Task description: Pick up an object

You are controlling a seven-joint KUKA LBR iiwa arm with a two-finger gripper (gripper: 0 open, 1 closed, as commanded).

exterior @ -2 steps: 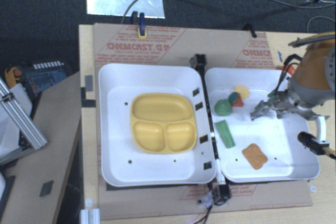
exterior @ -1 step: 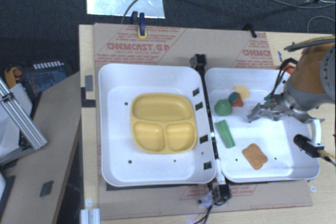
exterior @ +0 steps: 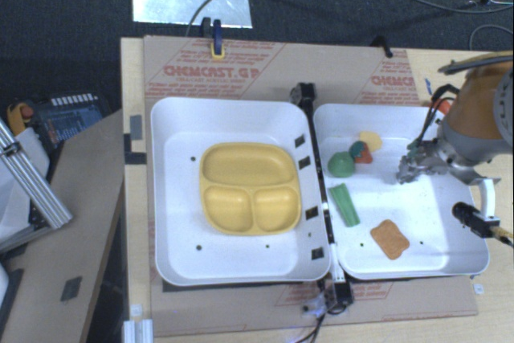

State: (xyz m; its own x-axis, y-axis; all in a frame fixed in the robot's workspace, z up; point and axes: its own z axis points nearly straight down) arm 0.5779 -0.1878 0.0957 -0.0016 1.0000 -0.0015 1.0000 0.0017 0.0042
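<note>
The right bin [exterior: 438, 257] holds several small objects: a green round piece [exterior: 341, 165], a yellow piece [exterior: 370, 140] beside a small red-orange piece [exterior: 363, 155], a long green block [exterior: 344, 204] and a tan cracker-like piece [exterior: 389, 238]. My gripper [exterior: 409, 169] hangs low over the right half of this bin, to the right of the yellow and red pieces and apart from them. I see nothing between its fingers.
The left bin [exterior: 173, 253] bears a yellow divided tray [exterior: 247, 187]. A black divider with clips [exterior: 315, 181] runs between the bins. The arm's orange band [exterior: 478, 96] and grey wrist cover the right bin's far right corner. Cables cross the floor behind the bench.
</note>
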